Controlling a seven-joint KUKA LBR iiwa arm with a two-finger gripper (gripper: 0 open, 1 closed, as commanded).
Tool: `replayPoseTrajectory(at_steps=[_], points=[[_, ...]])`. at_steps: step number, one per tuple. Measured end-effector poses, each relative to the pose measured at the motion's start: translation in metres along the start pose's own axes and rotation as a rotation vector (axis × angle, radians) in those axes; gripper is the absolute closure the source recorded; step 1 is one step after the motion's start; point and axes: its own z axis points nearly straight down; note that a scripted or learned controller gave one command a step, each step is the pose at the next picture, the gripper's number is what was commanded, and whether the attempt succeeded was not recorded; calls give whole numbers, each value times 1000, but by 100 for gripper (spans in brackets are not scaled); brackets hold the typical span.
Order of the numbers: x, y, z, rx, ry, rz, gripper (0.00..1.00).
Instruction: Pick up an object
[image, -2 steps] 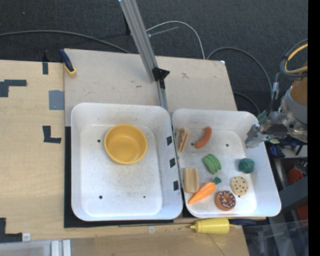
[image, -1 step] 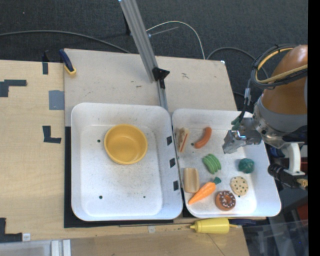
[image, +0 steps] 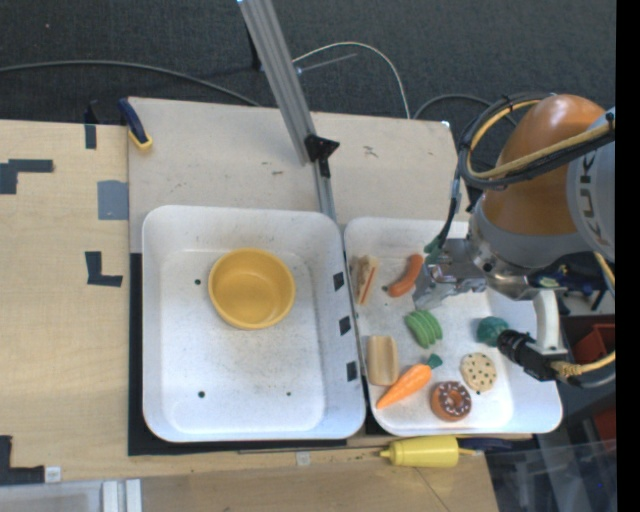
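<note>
A grey KUKA arm (image: 545, 170) with an orange band reaches in from the right over the right-hand bin (image: 530, 415), its bulk hiding that bin's far right corner and part of its floor. The gripper (image: 432, 283) hangs low above the bin's upper middle, just beside a small red-orange chili pepper (image: 405, 276); whether it is clenched or released cannot be told from this angle, and nothing is seen between its tips.

Eight toy foods lie in the right bin: one hot dog in a bun (image: 362, 277) by the left wall, the chili pepper, one green ridged vegetable (image: 424, 326), one tan bread piece (image: 381, 359), one carrot (image: 405, 384) touching the bread's lower end, one chocolate-glazed doughnut (image: 451, 400), one chocolate-chip cookie (image: 479, 371), and one teal-green piece (image: 491, 328), perhaps broccoli, too small to name surely and partly covered by a black fitting on the arm.

The left bin (image: 165, 300) holds one yellow bowl (image: 252, 288), upright, left of centre. One yellow mustard bottle (image: 428, 452) lies on its side on the bench in front of the right bin. A blue-and-yellow clamp (image: 135, 124) sits at the bench's far left corner, and one grey metal pole (image: 290, 85) is cut off at the top edge.
</note>
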Motion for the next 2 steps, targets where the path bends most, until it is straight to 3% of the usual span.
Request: replayPoseTrajectory(at_steps=[1,2], points=[[53,7,13,0,0,-1,100],[114,-7,27,2,0,-2,100]])
